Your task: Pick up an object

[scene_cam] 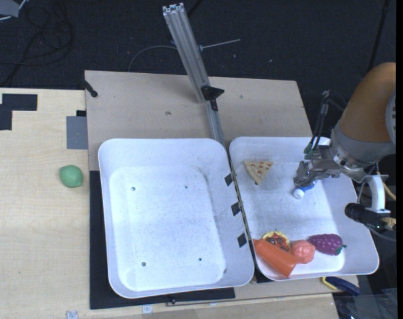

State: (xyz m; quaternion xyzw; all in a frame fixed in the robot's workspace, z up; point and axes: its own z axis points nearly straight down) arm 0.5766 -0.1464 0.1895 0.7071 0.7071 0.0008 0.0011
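The gripper (pixel 306 180) hangs low in the right bin (pixel 361 261), near a small white-and-blue object (pixel 301 191).

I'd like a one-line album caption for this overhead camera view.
Robot gripper lowered into the right bin near a toy waffle slice, with toy carrot and grapes at its front edge.

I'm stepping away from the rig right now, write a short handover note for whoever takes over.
Gripper: low over the right bin, in its upper part, next to a small blue and white thing. Whether it grips anything cannot be seen.
Right bin: waffle piece near the top left; orange carrot, small yellow thing, pink thing and purple grapes along the bottom edge.
Left bin: beside it, with a green ball out on the bench to its left.
Done: nothing visibly lifted.
Left: grasp one thing and lift it.
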